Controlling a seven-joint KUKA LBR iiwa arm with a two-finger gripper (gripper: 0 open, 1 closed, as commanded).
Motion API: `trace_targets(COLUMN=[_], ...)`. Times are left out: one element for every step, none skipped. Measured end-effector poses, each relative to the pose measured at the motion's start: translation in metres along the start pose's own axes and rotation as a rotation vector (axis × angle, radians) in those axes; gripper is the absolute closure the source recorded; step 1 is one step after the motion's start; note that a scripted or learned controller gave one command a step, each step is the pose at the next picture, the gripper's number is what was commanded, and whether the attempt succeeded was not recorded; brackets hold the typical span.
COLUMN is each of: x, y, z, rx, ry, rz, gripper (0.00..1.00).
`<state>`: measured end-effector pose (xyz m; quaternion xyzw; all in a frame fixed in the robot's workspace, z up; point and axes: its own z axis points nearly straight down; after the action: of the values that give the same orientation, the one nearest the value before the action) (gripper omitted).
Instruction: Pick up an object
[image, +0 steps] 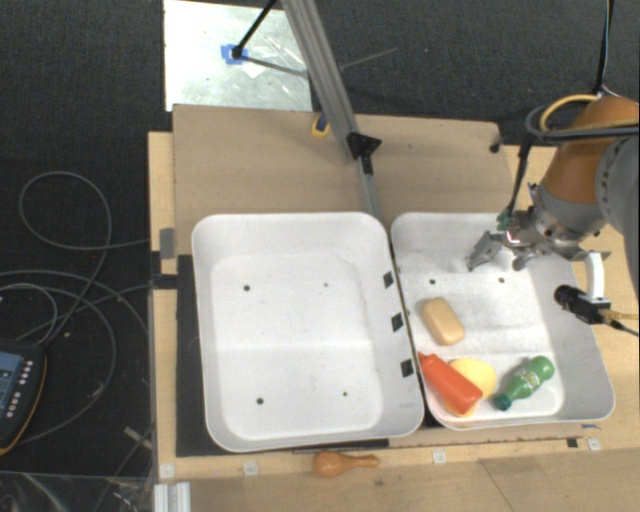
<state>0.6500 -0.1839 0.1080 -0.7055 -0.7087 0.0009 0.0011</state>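
In the right bin (575, 395) lie a tan bread-like block (442, 321), an orange carrot-shaped piece (449, 386), a yellow lemon (476, 375) and a green bottle (522, 382). My gripper (497, 254) hangs over the bin's far part, up and to the right of the tan block. Its two fingers stand spread apart with nothing between them. The orange piece, lemon and bottle sit together near the bin's front edge.
The left bin (300, 330) sits beside the right one, joined by black clips along the shared rim. A small tan pear-shaped object (340, 462) lies on the bench in front of the bins. A metal pole (335, 90) slants across the back.
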Motion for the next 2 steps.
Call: trace_targets(x=[0.0, 0.0], y=[0.001, 0.002], z=[0.017, 0.005], rx=[-0.003, -0.008], ry=[-0.001, -0.003], rz=[-0.001, -0.003], gripper=[0.0, 1.0])
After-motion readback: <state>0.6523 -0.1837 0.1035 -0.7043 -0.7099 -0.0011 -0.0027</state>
